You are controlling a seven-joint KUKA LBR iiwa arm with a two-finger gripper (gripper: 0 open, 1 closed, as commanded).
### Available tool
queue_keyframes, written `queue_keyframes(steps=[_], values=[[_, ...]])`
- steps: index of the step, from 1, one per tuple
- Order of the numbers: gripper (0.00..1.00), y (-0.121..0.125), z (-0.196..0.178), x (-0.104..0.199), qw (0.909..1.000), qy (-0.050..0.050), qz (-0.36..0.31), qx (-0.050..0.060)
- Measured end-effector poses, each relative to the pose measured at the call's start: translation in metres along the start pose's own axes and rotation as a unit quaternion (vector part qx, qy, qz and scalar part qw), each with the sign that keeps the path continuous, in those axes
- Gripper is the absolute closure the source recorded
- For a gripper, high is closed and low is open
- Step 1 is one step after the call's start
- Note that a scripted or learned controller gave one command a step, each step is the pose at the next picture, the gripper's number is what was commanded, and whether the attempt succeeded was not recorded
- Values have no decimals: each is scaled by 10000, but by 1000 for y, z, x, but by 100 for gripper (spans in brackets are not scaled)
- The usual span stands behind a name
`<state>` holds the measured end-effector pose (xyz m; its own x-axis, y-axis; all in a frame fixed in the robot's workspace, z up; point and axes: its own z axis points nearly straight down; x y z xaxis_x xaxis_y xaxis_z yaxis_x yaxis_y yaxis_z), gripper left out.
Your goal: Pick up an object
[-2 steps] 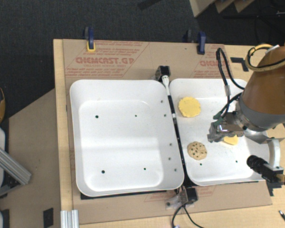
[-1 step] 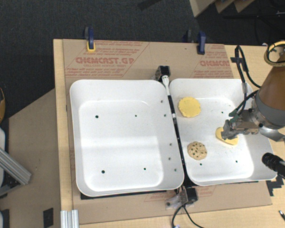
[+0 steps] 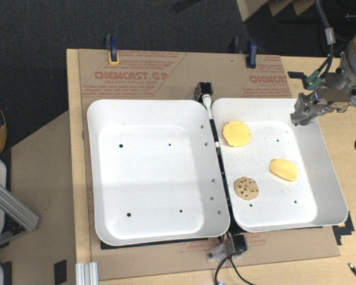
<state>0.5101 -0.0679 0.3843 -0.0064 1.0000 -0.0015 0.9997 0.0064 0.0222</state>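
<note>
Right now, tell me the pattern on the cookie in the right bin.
Tan with dark chocolate-chip speckles, on the cookie, seen in the camera view.

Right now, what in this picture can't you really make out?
- Pincer: small and dark at the right bin's top corner; whether it is open or shut is unreadable.
- Arm: cut off by the camera view's right edge.
- Cookie: its dark specks are too small to identify.

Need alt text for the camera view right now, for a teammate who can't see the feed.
The tool hangs over the far right edge of the right bin, away from the three food items inside: a flat yellow round, a yellow lump and a chocolate-chip cookie. The left bin sits beside it on a board-covered bench.
</note>
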Motion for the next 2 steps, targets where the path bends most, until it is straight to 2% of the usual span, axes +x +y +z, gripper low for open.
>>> queue_keyframes(steps=[1,2], values=[[100,-26,86,58,9999,20,3,160],[100,-27,-118,75,10000,15,11,3]])
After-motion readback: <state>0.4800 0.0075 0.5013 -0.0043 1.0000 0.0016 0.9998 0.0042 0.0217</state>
